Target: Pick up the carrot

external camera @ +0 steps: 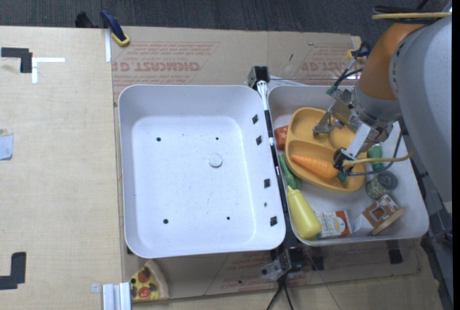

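Looking down from the fixed camera, I found much of the right bin (413, 226) hard to read, because the grey arm with its orange band covered the bin's far right corner and ran off the picture's edge. The gripper (336, 145) hung low over the yellow bowl (305, 125), and its dark fingers blurred into cables and clutter, so I could not tell how wide the claw stood or whether anything sat in it. The carrot (314, 165) lay on its side inside that bowl, toward the near rim, its blunt end just beside the fingertip region; I could not tell whether they touched. A red item (280, 134) peeked from behind the bowl's left edge, mostly hidden. Near the front wall lay a yellow bottle (302, 214), a small white carton (336, 224) and a brown box-like toy (381, 213), with a round greyish piece (386, 180) that I could not identify above it. A green strip (288, 175) lay along the bowl's left side. The left bin (133, 179) held one small pale disc (215, 162) near its middle.
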